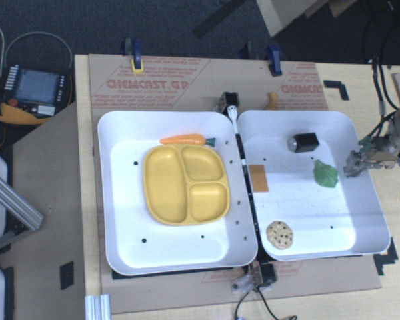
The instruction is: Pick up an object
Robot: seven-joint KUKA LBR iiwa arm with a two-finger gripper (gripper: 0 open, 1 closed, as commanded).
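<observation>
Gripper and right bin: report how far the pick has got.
Done: nothing is lifted yet. The cookie, the green leafy piece, the black block and the brown card all lie in the right bin.
In hand: the gripper sits at that bin's right rim, beside the green piece, with nothing seen held.
Left: grasp an object and raise it.

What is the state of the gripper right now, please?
Gripper: at the right bin's right edge, beside the green object; whether it is open or shut cannot be told.
</observation>
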